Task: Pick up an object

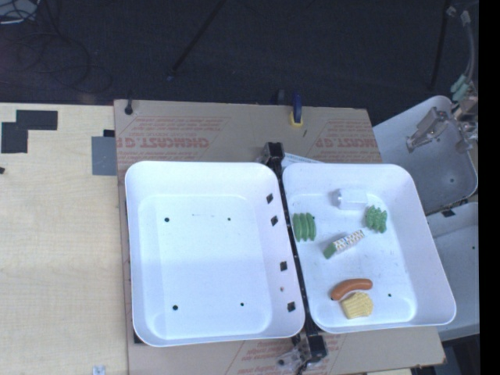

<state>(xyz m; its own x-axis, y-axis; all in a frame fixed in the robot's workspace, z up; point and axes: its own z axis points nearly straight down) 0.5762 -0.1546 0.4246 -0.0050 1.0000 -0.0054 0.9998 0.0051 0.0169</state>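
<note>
The right bin [432, 250] holds several small objects. A green ridged piece [303, 226] lies near its left wall. A green leafy piece [376, 219] sits to the right, and a pale translucent block [349, 199] lies toward the back. In the middle lies a slanted stick [344, 243], green at one end and white-patterned along the rest. Near the front, an orange-red sausage [351, 288] rests just above a yellow corn-like chunk [357, 306]; the two almost touch.
The left bin [137, 248] stands beside the right one, joined by black clips [275, 209] along the shared wall. Both rest on a cardboard sheet [195, 135]. A grey metal plate [437, 147] with a bracket lies at the right. A blue-yellow clamp [296, 112] stands at the back.
</note>
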